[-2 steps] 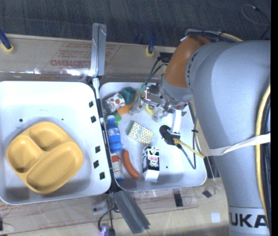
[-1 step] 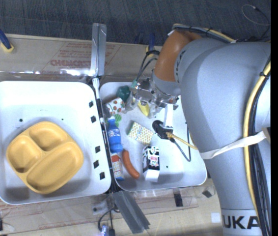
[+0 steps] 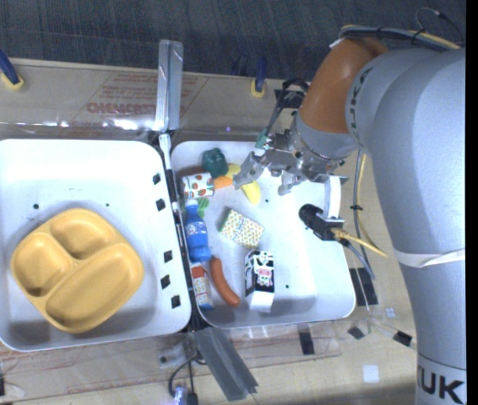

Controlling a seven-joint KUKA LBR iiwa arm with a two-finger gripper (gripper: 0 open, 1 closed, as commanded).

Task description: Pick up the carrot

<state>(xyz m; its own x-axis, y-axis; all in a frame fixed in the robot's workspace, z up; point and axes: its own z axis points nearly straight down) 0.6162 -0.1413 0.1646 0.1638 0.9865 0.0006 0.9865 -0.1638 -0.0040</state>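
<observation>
The carrot [image 3: 223,181] lies near the back of the right bin [image 3: 332,298], a small orange piece tucked between a dark green block [image 3: 214,160] and a red and white packet [image 3: 197,186]. The gripper [image 3: 263,175] hangs just to its right, above a yellow piece [image 3: 251,193]; its two fingers are spread apart with nothing between them, and the carrot sits outside the jaws, just left of the nearer fingertip.

In front of the carrot there is a blue bottle [image 3: 196,236] lying along the bin's left wall, a patterned green and yellow pouch [image 3: 241,227], a reddish sausage [image 3: 225,281] and a small carton [image 3: 260,280] printed with a black and white cow. The print on the packet and bottle is too small to read. The left bin [image 3: 19,154] carries a yellow divided tray [image 3: 77,266]. Faint red lettering on the cardboard [image 3: 121,99] behind the bins is not legible, and the arm [image 3: 425,142] shows part of a white "KU" at the lower right
</observation>
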